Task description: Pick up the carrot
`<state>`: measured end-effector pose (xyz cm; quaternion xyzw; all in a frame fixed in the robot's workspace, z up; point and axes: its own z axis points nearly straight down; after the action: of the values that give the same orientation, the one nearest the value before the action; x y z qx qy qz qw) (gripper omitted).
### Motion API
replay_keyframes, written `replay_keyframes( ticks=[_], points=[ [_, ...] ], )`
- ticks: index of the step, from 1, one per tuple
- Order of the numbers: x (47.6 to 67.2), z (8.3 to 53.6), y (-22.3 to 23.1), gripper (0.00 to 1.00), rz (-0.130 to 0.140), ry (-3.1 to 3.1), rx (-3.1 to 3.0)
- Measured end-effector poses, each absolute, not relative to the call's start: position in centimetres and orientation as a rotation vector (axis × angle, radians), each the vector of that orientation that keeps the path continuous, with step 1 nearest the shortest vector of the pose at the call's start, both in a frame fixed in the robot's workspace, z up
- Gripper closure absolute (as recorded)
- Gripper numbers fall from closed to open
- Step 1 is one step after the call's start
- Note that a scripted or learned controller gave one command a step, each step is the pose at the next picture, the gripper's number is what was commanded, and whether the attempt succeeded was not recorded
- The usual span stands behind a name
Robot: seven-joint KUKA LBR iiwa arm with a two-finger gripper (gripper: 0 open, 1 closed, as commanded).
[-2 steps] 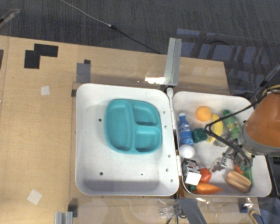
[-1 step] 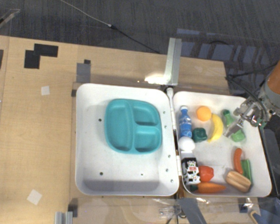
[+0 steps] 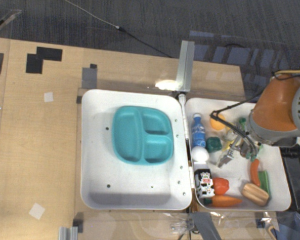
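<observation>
- Low in the right bin (image 3: 285,193), the carrot (image 3: 226,201) lay on its side along the near wall, orange, pointed end toward the view's right.
- Gripper (image 3: 227,158) hung above the bin's middle, up and slightly right of the carrot, well apart from it; nothing touched the carrot from above.
- Fingers (image 3: 223,161) read as a small metallic cluster pointing down-left; whether they stood apart or together could not be told at this scale. No object was seen between them.
- Arm (image 3: 274,112), grey with orange band, entered from the right and covered the bin's upper right corner.
- Neighbours of the carrot: a red tomato-like piece (image 3: 220,185) just above it, a small black-and-white box (image 3: 204,182) touching or nearly touching its left end, a bread roll (image 3: 255,194) just to its right.
- Elsewhere in the right bin: blue bottle (image 3: 198,131) along the left wall, white ball (image 3: 199,155) below it, dark green item (image 3: 213,144) beside it, a yellow-orange fruit (image 3: 217,123) near the far wall, a slim red-and-green vegetable (image 3: 256,170) under the wrist.
- Left bin (image 3: 95,139) held a teal divided plate (image 3: 142,135), lying flat near its centre.
</observation>
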<state>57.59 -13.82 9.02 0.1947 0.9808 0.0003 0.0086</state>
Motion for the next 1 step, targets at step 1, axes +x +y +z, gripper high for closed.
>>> replay_keyframes(
  ticks=[1],
  points=[
    [66.18,13.24,-15.83,0.00,-0.003,3.125,0.018]
  ],
)
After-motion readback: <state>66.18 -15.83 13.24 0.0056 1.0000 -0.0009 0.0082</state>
